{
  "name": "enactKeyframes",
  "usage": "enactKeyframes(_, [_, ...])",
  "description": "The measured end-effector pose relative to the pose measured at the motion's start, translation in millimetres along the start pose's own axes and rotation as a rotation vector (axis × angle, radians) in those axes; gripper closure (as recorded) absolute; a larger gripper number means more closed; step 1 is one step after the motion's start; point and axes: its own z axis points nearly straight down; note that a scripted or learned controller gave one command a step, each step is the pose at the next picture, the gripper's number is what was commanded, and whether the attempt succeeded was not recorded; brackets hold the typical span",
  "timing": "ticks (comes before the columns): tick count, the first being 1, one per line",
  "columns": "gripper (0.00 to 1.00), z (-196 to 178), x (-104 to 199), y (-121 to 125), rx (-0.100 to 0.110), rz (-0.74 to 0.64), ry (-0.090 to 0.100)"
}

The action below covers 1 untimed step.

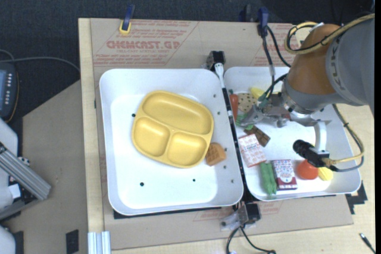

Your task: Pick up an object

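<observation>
Two bins: the left bin [119, 187] and the right bin [339, 184] sit side by side on the bench [89, 128].
Writing: red print on the board [149, 41] behind the bins reads roughly "CHEMCAST GP"; the smaller lines under it are too fine to read.
Labels: a red-and-white packet [252, 150] and a red-and-white carton [284, 174] carry print I can't read.
Left bin: a yellow divided plate [172, 128], with a small brown piece [215, 154] touching its right edge.
Right bin: the packet, the carton, a green item [267, 178] just beside the carton, an orange-red item [307, 170].
Arm: it [333, 68] reaches in from the right, orange band above the wrist, bent down over the right bin.
Jaws: the gripper [257, 113] is low among the objects at the bin's back left; whether the jaws are wide, narrow or holding anything, I can't tell.
</observation>
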Motion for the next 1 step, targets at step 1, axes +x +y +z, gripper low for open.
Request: enactKeyframes(1, [1.00,-13.4,0.7,2.9,-0.012,0.001,-0.001])
